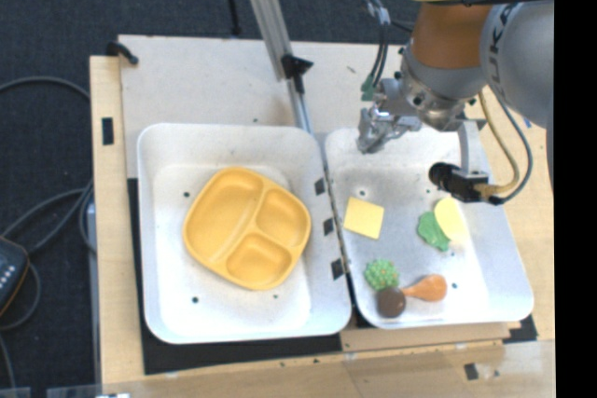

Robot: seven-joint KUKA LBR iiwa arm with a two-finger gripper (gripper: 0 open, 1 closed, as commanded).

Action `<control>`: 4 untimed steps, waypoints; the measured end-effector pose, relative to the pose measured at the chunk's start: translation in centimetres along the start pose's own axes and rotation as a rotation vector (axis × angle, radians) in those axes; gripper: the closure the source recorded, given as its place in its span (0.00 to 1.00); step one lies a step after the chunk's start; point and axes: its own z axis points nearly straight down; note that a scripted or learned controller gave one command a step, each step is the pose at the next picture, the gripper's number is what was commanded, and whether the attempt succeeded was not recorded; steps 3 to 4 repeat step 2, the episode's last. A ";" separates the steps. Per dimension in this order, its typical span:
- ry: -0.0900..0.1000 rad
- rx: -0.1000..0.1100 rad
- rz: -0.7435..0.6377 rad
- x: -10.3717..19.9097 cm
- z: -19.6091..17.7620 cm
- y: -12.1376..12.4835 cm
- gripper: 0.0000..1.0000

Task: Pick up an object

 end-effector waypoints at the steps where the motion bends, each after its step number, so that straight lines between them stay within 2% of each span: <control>1: 0.000 0.001 0.000 5.4 1.9 -2.1 1.00; 2: 0.001 0.001 -0.001 11.0 3.5 -4.1 1.00; 4: 0.001 0.001 -0.001 11.0 3.5 -4.1 1.00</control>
